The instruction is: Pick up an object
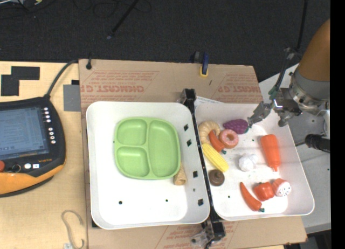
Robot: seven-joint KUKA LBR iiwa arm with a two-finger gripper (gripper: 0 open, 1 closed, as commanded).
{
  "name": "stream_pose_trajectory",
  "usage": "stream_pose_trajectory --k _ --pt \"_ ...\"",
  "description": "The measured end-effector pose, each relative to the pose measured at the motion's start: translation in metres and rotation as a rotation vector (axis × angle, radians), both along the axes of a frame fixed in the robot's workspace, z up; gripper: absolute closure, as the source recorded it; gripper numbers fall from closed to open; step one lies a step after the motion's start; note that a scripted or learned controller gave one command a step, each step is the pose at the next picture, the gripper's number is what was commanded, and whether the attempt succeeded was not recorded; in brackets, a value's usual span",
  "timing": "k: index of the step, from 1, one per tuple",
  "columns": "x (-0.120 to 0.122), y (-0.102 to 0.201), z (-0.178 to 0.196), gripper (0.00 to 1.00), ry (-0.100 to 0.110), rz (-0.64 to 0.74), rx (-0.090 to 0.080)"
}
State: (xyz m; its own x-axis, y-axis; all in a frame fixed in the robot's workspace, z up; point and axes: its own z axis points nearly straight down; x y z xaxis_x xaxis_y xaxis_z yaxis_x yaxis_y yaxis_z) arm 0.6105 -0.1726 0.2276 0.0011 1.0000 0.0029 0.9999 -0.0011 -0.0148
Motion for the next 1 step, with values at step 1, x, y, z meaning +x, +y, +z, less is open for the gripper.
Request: stream_pose_trajectory --k 1 --pt "0.0025 -0.0003 0.0086 0.0 -0.014 0.002 -0.003"
